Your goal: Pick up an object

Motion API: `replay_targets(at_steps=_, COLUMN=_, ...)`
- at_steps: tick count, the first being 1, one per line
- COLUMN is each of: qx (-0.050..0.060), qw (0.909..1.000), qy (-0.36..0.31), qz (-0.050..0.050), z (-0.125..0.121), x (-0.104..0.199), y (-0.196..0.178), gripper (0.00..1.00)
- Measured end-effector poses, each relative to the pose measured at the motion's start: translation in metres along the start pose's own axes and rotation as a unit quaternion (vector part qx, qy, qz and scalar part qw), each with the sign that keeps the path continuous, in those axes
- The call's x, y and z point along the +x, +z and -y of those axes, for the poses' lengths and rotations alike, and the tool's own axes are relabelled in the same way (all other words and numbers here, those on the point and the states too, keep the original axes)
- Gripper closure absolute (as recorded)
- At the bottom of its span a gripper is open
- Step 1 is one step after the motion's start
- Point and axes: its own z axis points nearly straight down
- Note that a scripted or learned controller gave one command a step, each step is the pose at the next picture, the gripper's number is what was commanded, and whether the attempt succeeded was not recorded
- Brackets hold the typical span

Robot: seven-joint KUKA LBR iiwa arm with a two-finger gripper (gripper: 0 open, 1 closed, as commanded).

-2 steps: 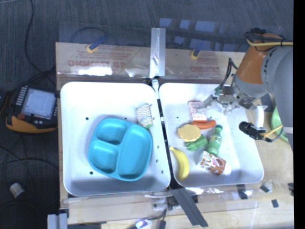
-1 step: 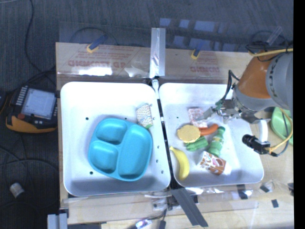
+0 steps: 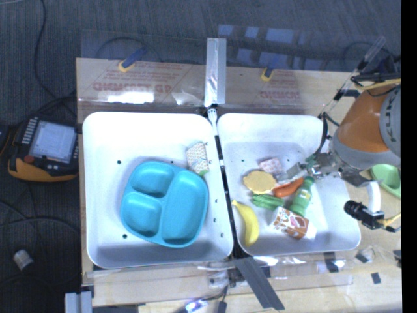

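Two white bins are sitting on the worktop (image 3: 150,77). The left bin (image 3: 104,175) is holding a blue tray (image 3: 164,203); the right bin (image 3: 332,230) a banana (image 3: 247,222) lying upright in frame. The gripper (image 3: 311,169) is hovering mid-right, state untellable.

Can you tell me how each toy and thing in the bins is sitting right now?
blue tray: flat, left bin.
banana: lying, right bin.
green bottle: lying tilted.
carrot: lying beside bottle.
juice carton: on its side.
end effector: low over right bin.
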Motion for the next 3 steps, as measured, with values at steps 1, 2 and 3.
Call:
replay_targets(at_steps=1, qx=0.003, qw=0.9913, qy=0.131, qz=0.002, z=0.01, x=0.013, y=0.002, gripper=0.0)
replay_targets(at_steps=2, qx=-0.001, qw=0.9917, qy=0.129, qz=0.0, z=0.005, x=0.016, y=-0.012, gripper=1.0)
replay_targets(at_steps=3, qx=0.019, qw=0.9907, qy=0.134, qz=-0.001, z=-0.005, x=0.058, y=-0.119, gripper=1.0)
